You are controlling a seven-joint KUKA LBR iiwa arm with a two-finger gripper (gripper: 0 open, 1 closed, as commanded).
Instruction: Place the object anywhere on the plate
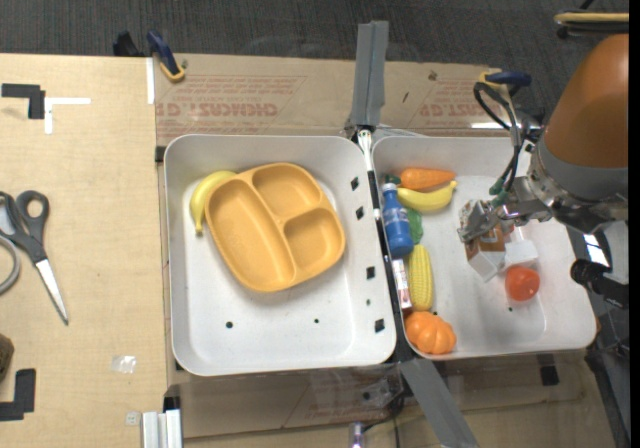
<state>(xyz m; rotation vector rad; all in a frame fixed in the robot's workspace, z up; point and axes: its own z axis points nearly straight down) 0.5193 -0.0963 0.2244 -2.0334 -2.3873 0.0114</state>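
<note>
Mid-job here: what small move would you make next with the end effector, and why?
Probably lower it a little onto the red tomato. The end effector hovers in the right bin beside it, with nothing visibly between its fingers, and the yellow plate in the left bin has nothing on it.

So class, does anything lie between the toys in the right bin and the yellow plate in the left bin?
Yes: the bins' raised rims meet between them. Beyond that, the plate is open from above, with a banana tucked against its far-left edge.
</note>
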